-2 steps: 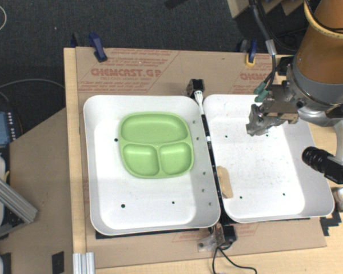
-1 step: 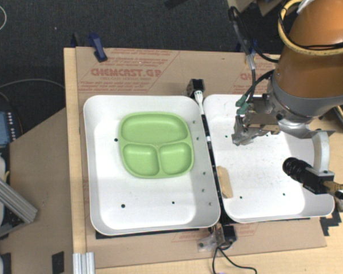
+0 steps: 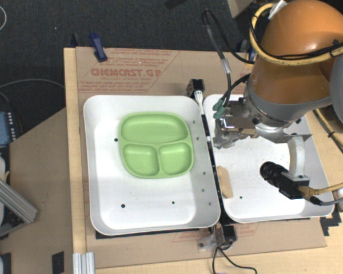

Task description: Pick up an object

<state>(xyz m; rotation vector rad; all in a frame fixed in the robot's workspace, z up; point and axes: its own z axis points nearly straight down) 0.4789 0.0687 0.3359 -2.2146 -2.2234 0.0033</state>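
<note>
A light green divided plate (image 3: 156, 144) lies in the left white bin (image 3: 100, 176), in its far half. My gripper (image 3: 224, 138) hangs low over the right white bin (image 3: 257, 205), close to that bin's left wall and near its far end. A small flat tan piece (image 3: 224, 183) lies on the right bin's floor by the left wall, a little nearer the front than the gripper and apart from it. The big grey and orange wrist hides the far part of the right bin.
Both bins rest on a brown cardboard sheet (image 3: 131, 67) with red lettering. A blue clip (image 3: 97, 45) sits at the sheet's far left corner. Cables (image 3: 217, 44) run in from the back toward the gap between the bins.
</note>
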